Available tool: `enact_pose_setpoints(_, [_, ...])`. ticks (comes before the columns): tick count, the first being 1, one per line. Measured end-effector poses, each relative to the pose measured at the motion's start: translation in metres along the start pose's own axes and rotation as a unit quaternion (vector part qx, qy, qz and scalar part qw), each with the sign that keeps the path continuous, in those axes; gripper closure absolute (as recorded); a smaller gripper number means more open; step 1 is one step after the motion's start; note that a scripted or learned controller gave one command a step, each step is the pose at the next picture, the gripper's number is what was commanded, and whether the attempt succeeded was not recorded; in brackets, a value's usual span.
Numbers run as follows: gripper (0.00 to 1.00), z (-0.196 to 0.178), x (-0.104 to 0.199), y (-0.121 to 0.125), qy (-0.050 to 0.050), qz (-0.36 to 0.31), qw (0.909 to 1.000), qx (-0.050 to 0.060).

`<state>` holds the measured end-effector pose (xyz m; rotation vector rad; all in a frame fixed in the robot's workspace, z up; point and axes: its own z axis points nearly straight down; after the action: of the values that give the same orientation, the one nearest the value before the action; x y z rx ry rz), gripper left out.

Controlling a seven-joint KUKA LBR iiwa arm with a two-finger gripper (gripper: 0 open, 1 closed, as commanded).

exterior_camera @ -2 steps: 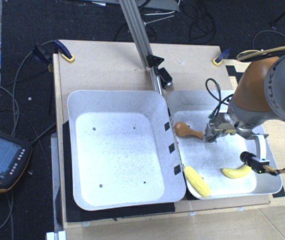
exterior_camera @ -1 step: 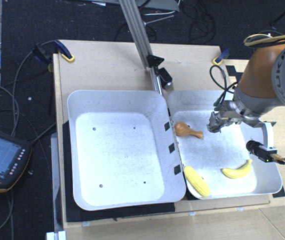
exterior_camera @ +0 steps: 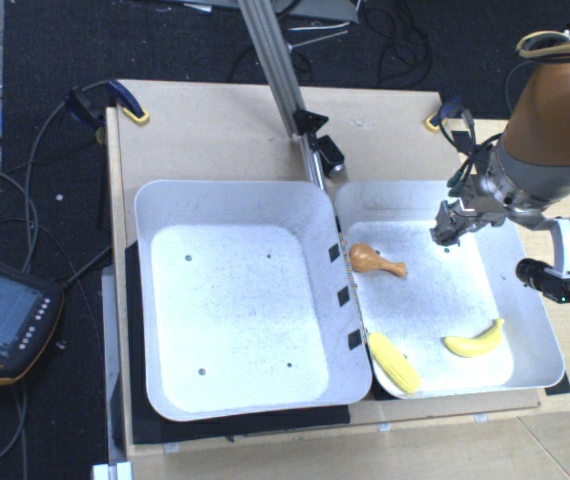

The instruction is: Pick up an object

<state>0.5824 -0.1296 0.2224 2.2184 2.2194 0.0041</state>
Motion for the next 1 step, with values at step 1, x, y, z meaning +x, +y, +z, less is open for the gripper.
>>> enact_pose_setpoints(1, [1.0, -0.0296, 0.0, 0.0006, 0.0, 0.0, 1.0, 0.001])
